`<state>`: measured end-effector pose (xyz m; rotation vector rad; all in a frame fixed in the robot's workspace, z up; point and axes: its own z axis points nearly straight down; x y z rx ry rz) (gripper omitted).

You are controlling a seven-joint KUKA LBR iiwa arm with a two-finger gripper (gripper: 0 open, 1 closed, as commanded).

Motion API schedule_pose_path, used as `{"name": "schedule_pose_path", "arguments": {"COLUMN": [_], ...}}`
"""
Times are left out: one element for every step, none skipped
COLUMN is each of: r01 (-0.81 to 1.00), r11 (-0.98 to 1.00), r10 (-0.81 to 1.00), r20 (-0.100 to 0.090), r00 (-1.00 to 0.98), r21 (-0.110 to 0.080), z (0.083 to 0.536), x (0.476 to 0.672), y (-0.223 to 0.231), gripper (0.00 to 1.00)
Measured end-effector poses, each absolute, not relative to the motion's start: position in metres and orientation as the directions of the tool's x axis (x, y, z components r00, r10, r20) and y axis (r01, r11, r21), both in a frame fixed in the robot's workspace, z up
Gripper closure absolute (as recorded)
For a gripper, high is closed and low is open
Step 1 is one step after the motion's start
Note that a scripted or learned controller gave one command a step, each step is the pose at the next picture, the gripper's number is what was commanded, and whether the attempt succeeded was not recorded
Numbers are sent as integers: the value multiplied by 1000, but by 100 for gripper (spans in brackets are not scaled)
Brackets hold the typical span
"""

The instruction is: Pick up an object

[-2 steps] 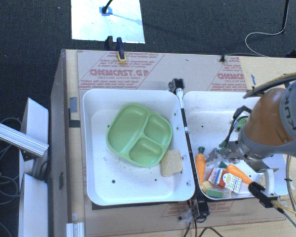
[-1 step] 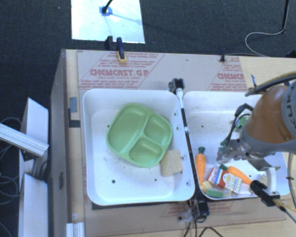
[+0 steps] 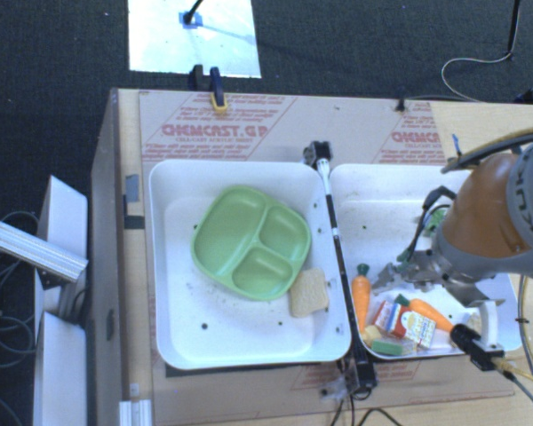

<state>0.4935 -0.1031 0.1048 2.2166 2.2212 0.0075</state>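
Observation:
The right bin holds a cluster of toy food at its near edge. An orange carrot lies by the divider, next to a red and white carton and a pale box. A second carrot and a green piece lie there too. My gripper hangs low in this bin, just above and right of the first carrot, with the grey and orange arm behind it. I see nothing held in it.
In the left bin a green divided plate rests, with a tan slice of bread at its near right corner. A black bar runs along the divider between the bins. Cables trail at the right.

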Motion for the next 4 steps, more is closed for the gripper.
{"name": "schedule_pose_path", "arguments": {"r01": [1000, 1000, 1000, 1000], "r11": [1, 1, 2, 0], "r10": [1000, 1000, 1000, 1000], "r20": [0, -1, 0, -1], "r00": [-1, -1, -2, 0], "r21": [1, 6, 6, 2], "z": [84, 95, 95, 84], "x": [486, 488, 488, 487], "y": [-125, -125, -125, -149], "gripper": [0, 100, 0, 0]}}
